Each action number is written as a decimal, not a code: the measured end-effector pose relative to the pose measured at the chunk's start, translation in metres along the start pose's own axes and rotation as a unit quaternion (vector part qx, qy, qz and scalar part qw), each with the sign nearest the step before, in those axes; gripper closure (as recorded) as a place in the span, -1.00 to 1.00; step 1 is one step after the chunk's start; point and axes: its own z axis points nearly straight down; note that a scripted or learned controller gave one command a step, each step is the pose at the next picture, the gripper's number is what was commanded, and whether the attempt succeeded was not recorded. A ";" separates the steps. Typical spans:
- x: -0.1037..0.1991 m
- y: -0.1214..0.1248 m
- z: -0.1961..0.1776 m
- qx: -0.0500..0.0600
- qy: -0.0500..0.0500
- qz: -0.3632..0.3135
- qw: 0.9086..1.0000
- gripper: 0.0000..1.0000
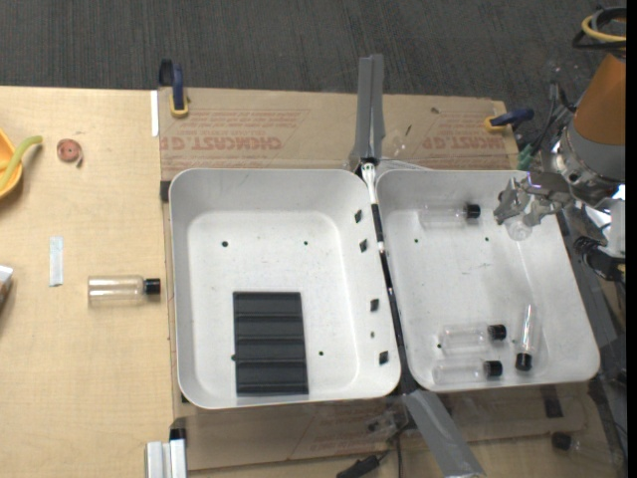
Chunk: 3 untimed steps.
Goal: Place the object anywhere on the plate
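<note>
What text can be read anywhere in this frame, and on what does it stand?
"CHEMCAST GP", red print, upside down: on the cardboard behind the left bin.
The same red print seems to repeat on the cardboard behind the right bin, but it is too faint to read for sure.
Smaller red lines under both prints: too small to read.
Bottles in the right bin: no label can be made out.

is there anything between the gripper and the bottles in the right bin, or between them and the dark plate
Nothing visible blocks the gripper from the nearest bottle in the right bin. Toward the dark plate in the left bin, the two bins' raised rims meet and must be lifted over.
</note>
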 end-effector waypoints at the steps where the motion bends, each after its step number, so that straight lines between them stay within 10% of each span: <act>1: 0.000 0.000 0.000 0.000 0.000 0.000 1.000 -1.00; 2: -0.036 0.069 -0.019 0.000 0.000 -0.013 1.000 -1.00; 3: -0.041 0.070 -0.134 -0.001 0.000 0.006 1.000 -1.00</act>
